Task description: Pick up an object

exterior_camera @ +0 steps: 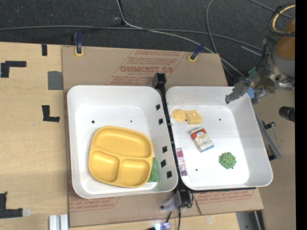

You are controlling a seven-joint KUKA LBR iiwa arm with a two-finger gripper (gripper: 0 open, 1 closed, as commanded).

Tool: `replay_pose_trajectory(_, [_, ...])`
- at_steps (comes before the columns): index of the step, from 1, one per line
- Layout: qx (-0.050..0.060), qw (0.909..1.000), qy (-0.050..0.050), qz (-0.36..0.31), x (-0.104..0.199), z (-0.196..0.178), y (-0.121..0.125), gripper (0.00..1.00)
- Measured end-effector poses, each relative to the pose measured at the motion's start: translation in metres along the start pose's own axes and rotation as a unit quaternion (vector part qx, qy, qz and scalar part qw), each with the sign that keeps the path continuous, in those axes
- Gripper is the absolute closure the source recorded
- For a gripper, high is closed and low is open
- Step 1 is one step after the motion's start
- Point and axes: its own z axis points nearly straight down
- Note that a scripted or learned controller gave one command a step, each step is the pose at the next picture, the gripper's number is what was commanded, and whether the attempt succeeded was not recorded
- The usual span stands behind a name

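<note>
Poised at the right bin's [254, 143] far right rim, the robot's hand [238, 94], fingers' state unclear, hangs above a small carton [202, 140] lying below-left, long axis running diagonally.

Two bins sit side by side on a cardboard sheet [144, 66] on the bench. The left bin [76, 109] holds a divided tray [121, 155], with a small item [154, 170] wedged between the tray's right edge and the bin wall. In the right bin [254, 128], two small blocks [187, 116] lie touching near the back left; a carton [202, 140] lies nearer the middle, a ball [227, 160] to its front right, and a packet [181, 161] along the left wall. The gripper [238, 93] hangs over the right bin's back right rim.
</note>
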Motion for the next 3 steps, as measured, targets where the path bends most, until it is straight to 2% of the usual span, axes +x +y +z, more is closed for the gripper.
replay_pose_trajectory(1, [-0.006, 1.0, -0.001, -0.002, 0.001, -0.008, 0.002, 0.0])
replay_pose_trajectory(3, [-0.004, 1.0, -0.001, -0.002, 0.009, 0.114, -0.008, 0.0])
